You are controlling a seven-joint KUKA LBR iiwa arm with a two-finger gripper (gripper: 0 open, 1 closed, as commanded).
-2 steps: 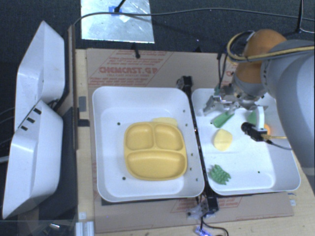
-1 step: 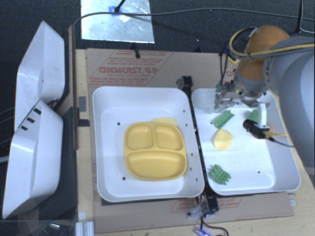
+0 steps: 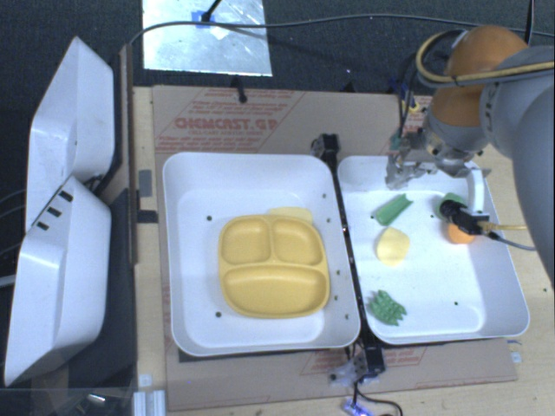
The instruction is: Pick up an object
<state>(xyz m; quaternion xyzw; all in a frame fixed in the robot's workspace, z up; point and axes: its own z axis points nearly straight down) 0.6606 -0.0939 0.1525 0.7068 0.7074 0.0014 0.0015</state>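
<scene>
My gripper (image 3: 397, 177) hangs over the far left part of the right bin (image 3: 434, 306), with nothing seen in it. Just in front of it lies a small green block (image 3: 392, 208), tilted. A pale yellow rounded piece (image 3: 392, 246) rests nearer the bin's middle. A dark green leafy toy (image 3: 387, 307) lies near the front left corner. An orange ball-like thing (image 3: 460, 233) sits at the right side, partly covered.
The left bin (image 3: 186, 258) holds a yellow divided plate (image 3: 273, 265), with a pale yellow piece (image 3: 291, 213) peeking out behind it. A raised rim (image 3: 344, 232) separates the two bins. The grey arm (image 3: 512, 102) crosses above the right bin's far right corner.
</scene>
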